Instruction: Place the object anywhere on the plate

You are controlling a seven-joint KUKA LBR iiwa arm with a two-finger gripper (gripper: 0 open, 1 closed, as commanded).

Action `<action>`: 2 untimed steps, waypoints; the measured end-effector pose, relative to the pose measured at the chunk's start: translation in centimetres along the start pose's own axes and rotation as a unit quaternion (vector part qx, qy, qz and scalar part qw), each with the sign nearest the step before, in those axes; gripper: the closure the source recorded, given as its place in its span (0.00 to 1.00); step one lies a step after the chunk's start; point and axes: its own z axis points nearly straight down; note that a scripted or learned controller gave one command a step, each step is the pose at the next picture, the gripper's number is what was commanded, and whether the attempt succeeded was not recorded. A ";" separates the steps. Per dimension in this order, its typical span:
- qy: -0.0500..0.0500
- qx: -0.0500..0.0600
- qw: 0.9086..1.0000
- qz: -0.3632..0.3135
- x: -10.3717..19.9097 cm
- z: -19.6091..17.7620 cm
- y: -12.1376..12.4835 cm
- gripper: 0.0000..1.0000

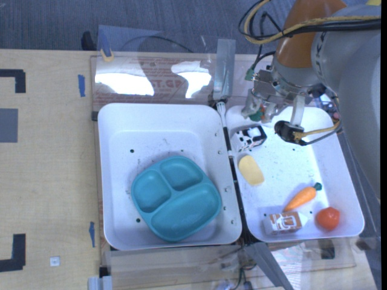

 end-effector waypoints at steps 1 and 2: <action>0.001 -0.001 1.000 0.004 9.7 0.0 -2.5 1.00; 0.000 -0.002 1.000 0.007 9.1 0.0 -2.4 0.00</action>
